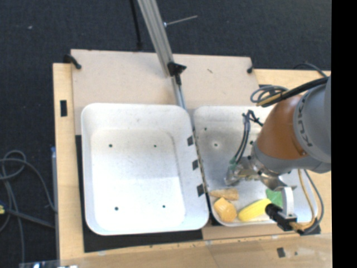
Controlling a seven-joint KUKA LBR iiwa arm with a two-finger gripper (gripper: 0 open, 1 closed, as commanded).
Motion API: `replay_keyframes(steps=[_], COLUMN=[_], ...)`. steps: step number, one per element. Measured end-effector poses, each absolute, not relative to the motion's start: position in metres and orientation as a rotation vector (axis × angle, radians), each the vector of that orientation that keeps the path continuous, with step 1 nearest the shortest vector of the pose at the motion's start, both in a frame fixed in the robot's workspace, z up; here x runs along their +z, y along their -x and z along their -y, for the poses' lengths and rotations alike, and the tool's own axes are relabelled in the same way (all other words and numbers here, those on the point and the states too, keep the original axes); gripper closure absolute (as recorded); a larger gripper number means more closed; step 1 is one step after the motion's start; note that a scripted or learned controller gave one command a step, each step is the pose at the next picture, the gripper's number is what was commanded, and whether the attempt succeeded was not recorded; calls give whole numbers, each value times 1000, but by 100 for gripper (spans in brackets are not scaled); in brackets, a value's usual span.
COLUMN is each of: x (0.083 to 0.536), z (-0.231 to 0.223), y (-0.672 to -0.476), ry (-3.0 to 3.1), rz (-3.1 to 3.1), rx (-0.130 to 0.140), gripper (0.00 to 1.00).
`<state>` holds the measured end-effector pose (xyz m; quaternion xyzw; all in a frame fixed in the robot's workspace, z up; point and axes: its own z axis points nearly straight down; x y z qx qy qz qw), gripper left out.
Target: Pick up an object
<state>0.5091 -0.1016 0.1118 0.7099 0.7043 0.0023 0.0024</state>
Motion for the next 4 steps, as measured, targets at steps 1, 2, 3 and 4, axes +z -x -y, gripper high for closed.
replay_keyframes(steps=[1,2,3,4], x=[160,205,268,273], z=[100,96,97,43], y=[-520,-520,-528,-521], ry=[-2213,-2213,-2212,-2213], rz=[-2221,-2222,-2221,-2230], rx=[7,7,8,4], gripper=[100,100,100,100])
